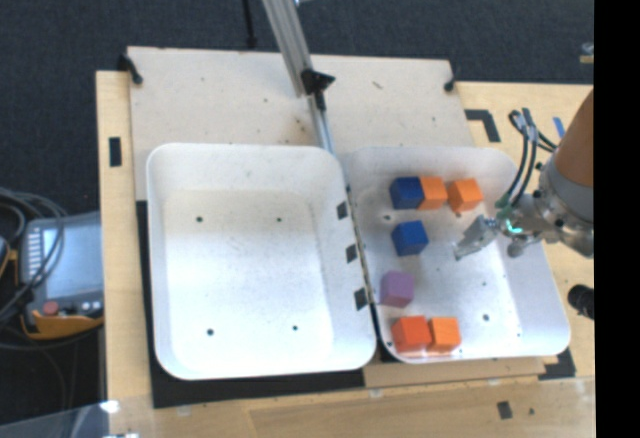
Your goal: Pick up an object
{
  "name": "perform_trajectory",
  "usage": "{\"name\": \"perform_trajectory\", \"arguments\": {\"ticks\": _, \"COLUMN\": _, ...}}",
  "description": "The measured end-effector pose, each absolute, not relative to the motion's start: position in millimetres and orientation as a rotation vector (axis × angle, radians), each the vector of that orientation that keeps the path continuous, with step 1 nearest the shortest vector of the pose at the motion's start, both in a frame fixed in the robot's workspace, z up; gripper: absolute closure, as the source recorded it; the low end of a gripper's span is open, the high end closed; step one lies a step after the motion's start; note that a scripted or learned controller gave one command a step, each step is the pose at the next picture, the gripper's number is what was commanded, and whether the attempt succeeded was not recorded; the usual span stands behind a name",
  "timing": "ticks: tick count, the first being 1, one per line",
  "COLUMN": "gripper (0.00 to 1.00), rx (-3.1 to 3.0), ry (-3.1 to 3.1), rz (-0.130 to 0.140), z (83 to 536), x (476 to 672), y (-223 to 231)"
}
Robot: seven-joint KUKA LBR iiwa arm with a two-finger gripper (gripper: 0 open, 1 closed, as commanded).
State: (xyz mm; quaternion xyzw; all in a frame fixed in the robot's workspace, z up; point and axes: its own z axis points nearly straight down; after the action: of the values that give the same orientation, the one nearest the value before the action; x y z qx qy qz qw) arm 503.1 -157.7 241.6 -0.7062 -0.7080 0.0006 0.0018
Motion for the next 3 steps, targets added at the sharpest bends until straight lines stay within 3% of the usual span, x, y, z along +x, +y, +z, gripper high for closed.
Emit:
{"name": "perform_trajectory", "arguments": {"ticks": 1, "gripper": 0.00, "rx": -2.222, "ry": -2.222, "rz": -0.002, "z": 244, "x": 503.9, "y": -158}}
{"name": "perform_trajectory", "arguments": {"ticks": 3, "gripper": 0.00, "rx": -2.222, "ry": -2.217, "rz": 0.005, "z": 138, "x": 504.0, "y": -159}}
